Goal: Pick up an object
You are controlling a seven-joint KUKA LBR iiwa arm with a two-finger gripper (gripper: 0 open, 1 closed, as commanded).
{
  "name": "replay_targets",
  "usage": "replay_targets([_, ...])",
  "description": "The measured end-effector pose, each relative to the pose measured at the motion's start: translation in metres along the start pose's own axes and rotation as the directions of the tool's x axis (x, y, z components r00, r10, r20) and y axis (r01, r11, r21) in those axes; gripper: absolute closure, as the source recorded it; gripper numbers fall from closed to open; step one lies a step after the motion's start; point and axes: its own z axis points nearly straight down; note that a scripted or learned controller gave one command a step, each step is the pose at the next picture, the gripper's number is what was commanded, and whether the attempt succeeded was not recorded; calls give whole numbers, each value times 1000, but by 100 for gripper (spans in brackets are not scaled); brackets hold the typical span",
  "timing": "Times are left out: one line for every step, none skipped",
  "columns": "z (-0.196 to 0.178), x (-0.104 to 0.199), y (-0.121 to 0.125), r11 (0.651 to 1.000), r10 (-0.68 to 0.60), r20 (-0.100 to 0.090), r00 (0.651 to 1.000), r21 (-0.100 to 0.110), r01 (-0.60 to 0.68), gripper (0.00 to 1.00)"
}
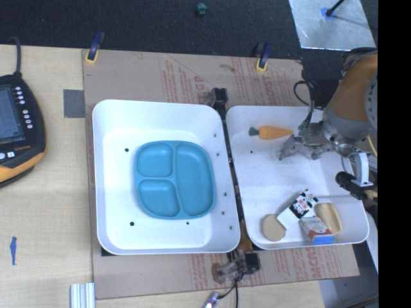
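In the right bin (257,191) a toy carrot (273,132) lies near the far wall. At the near end are a round tan cookie (273,228), a white and black box (300,205), a tan bread piece (329,215) and a small red and blue box (318,231). My gripper (308,151) hangs over the far right part of this bin, just right of and slightly nearer than the carrot. It is open and nothing sits between its fingers.
The left bin (109,172) holds a blue divided plate (174,178). A black and orange handheld pendant (16,127) lies at the left of the bench. Clamps (260,55) hold the cardboard sheet at the far edge.
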Motion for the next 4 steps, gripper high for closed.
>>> replay_targets([1, -24, -34, 1000, 1, 0, 1000, 1, -1, 0])
replay_targets([1, -24, 47, 1000, 0, 0, 1000, 1, 0, 0])
replay_targets([-72, -24, -37, 1000, 0, 0, 1000, 0, 0, 0])
replay_targets([2, 3, -88, 1000, -2, 0, 1000, 3, 2, 0])
